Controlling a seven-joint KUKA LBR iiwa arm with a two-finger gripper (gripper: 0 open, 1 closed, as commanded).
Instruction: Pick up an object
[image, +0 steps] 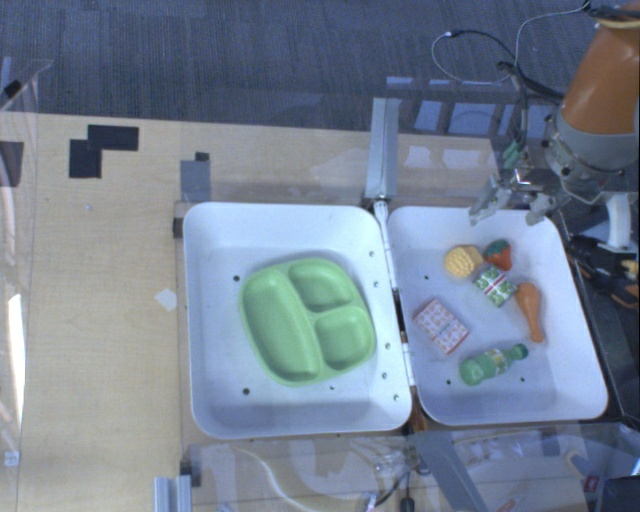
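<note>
Toys (495, 290) in rt bin (580, 400); tray (305, 320) lt bin (210, 400)

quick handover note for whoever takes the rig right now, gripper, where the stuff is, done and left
Gripper: open, holding nothing, hanging over the far edge of the right bin.
Right bin holds: corn, strawberry, small can, drumstick, checked packet, green bottle.
Left bin holds a green divided plate.
Done: nothing picked yet.
Left: come down on one item, close on it and lift. The corn and strawberry lie closest to the gripper.
</note>
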